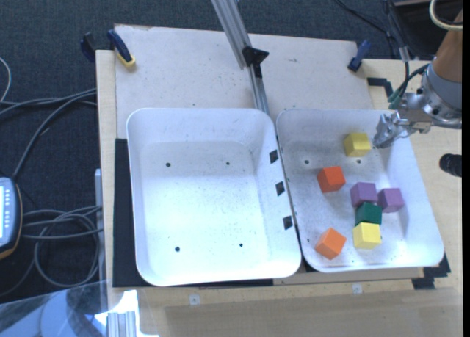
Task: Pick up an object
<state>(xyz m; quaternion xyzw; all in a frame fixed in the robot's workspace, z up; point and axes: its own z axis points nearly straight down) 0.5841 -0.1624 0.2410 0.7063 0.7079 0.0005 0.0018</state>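
Most of the arm [446, 86] is cut off beyond the hand [385, 134].

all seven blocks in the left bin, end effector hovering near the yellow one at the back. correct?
Not quite. The camera view shows the seven blocks in the right bin, not the left bin. The rest holds: the end effector is beside the back yellow block.
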